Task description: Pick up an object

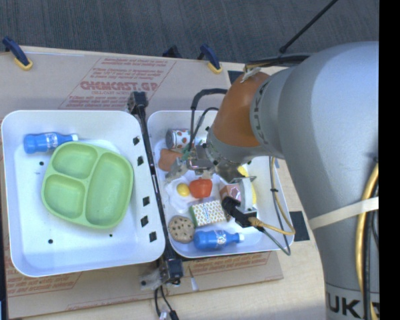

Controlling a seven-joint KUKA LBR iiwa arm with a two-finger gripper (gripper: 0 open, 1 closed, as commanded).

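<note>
**Arm low over the right bin, fingers hidden among the toys**

From the overhead camera I see the grey arm [320, 119] reaching in from the right, its orange band [239, 115] just above the wrist. The gripper [199, 157] sits down in the right bin [280, 235], at the bin's upper middle, and the wrist body covers it, so I cannot tell how it is set or whether anything is in it.

The right bin is crowded. A small printed can [178, 138] lies near the far left corner, with a brown-orange toy [168, 159] just below it, close beside the gripper. Toward the middle I see a fried egg toy [181, 190] touching a red tomato-like piece [201, 188]. Nearer the front lie a green checked block [208, 213], a chocolate-chip cookie [181, 228] and a blue bottle [215, 239] on its side. A yellow piece [252, 193] is partly hidden under the arm.

In the left bin [20, 245] a green divided plate [88, 186] rests near the centre, and a second blue bottle [45, 141] lies on its side just beyond it, near the far left corner.
</note>
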